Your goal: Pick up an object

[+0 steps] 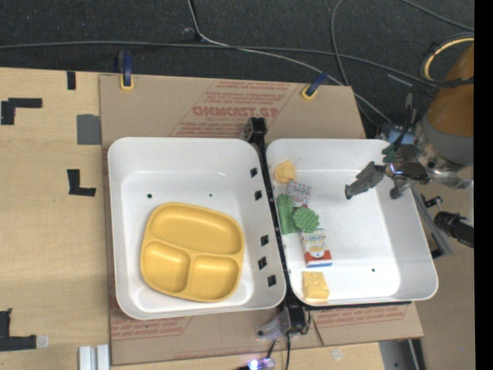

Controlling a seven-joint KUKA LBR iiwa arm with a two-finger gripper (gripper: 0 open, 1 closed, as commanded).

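- Over the right bin (400, 280), near its far right corner, we see the pincer (377, 180) hanging with its two dark fingers spread apart and nothing between them.
- Along the left wall of that bin we find the small things in a row: a pale yellow lump (284, 170) farthest from us, then a clear wrapper (300, 192), a green knobbly piece (306, 219) beside a green strip (286, 213), a small carton with red on it (316, 248), and a yellow block (315, 285) nearest us.
- All of these lie well apart from the pincer, across bare white floor.
- In the left bin (127, 160) we see a yellow divided tray (192, 251) lying flat, three compartments facing up.
- Both bins sit on a brown cardboard sheet (231, 106) on the bench (46, 206).
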